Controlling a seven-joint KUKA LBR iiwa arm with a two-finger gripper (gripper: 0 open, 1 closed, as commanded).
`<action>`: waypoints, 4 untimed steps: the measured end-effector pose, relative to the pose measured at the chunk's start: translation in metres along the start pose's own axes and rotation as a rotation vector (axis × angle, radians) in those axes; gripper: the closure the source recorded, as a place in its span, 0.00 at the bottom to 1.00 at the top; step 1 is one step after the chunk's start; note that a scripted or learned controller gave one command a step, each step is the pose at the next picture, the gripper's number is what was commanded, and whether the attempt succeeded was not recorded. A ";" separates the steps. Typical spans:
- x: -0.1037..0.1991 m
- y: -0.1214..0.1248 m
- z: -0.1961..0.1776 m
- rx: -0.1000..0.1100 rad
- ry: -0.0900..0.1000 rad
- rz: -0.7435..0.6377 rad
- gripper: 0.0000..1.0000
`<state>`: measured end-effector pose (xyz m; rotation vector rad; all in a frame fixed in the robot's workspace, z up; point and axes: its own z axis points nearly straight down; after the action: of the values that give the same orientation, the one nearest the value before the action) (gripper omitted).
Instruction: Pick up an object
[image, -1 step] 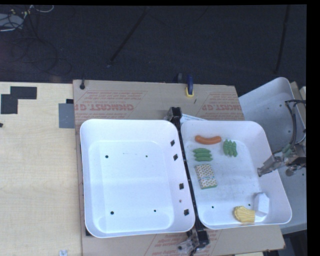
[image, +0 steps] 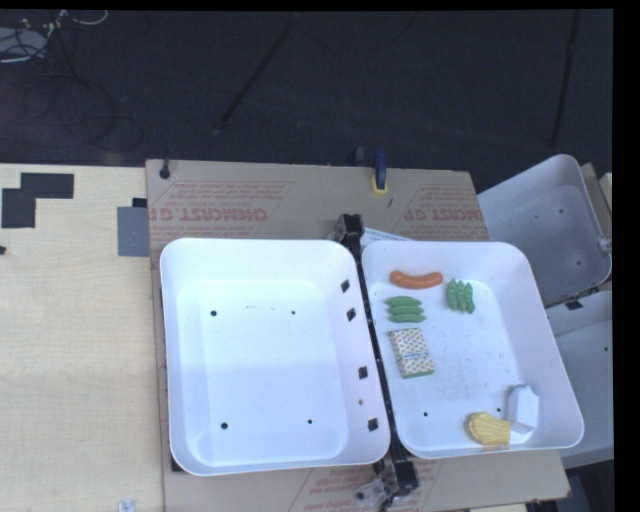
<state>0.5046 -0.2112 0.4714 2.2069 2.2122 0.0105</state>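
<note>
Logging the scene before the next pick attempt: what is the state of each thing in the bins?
Hot dog: lying flat, right bin.
Pea pods: lying beside the cracker.
Green bunch: lying apart.
Cracker: flat, mid-bin.
Corn: touching white block, near corner.

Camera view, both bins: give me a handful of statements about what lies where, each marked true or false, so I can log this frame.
1. The orange sausage lies in the right bin. True.
2. The yellow corn cob lies in the left bin. False: it lies in the right bin, near its front right corner, beside a white block.
3. Two green pea pod pieces lie in the right bin: one just below the sausage, another to its right. True.
4. The patterned cracker box rests on top of the sausage. False: it lies apart from it, below the pea pods.
5. The sausage touches the corn cob. False: they lie at opposite ends of the bin.
</note>
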 end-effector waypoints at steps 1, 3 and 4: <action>0.001 0.000 0.000 0.019 0.006 -0.002 1.00; 0.100 0.067 -0.064 0.019 0.008 -0.003 1.00; 0.136 0.122 -0.064 0.019 0.007 -0.002 1.00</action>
<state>0.6251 -0.0747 0.5362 2.2176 2.2273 -0.0020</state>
